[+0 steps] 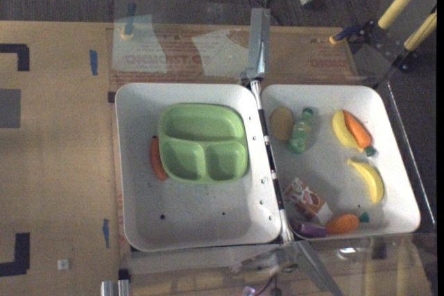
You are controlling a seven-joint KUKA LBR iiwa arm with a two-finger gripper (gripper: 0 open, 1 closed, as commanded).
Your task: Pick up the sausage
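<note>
The sausage (157,157) is a short reddish-orange link lying on the floor of the left bin (194,218). It rests lengthwise against the left edge of a green divided plate (202,142), near that bin's left wall. Nothing covers it.
The right bin (395,149) holds a tan round piece (282,123), a green bottle (301,131), a carrot (357,130) on a yellow banana (340,128), a second banana (368,180), a small carton (305,201), a purple eggplant (312,230) and an orange piece (343,223).
</note>
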